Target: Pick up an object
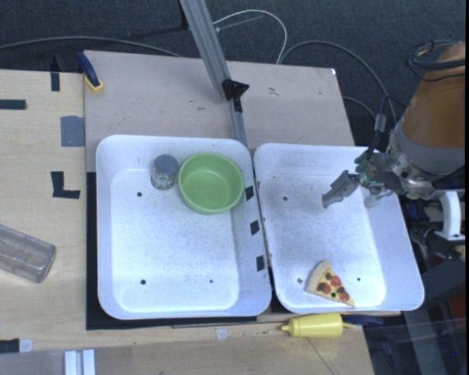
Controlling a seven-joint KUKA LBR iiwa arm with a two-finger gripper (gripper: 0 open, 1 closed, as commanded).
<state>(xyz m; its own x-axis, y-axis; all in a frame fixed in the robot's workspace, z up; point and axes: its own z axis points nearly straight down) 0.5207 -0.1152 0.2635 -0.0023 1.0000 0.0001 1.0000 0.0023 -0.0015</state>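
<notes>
A toy pizza slice [329, 283] lies near the front of the right bin [297, 170]. In the left bin [172, 272], a green bowl [211, 182] sits at the back with a small grey can [164, 172] just left of it. My gripper [355, 194] hovers over the right bin's back right part, well behind the pizza slice. It is open, its fingers [338, 190] spread apart with nothing between them.
A yellow bottle [316, 326] lies on the bench just outside the right bin's front rim. A clear plastic container [14, 250] rests far left on the bench. A slanted metal pole [211, 49] stands behind the bins.
</notes>
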